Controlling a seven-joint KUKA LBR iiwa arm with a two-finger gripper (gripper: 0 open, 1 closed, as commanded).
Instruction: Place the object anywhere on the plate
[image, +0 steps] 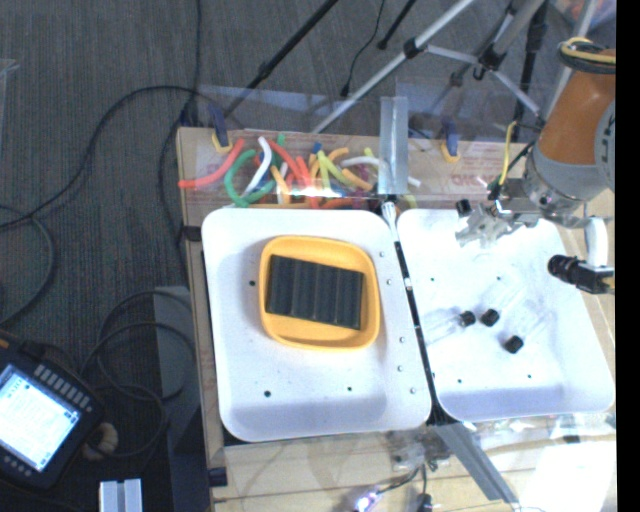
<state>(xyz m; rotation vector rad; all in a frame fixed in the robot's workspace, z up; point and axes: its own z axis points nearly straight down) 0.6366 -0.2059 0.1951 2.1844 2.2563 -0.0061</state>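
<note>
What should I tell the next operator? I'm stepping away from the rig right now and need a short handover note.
Gripper: over the upper left part of the right bin, nothing seen between its fingers; open or shut unclear.
Plate: yellow with a dark ridged centre, in the left bin, nothing on it.
Objects: small clear pieces with black caps lie in the middle of the right bin.
Done: nothing placed yet.
Left: pick one up and set it on the plate.
</note>
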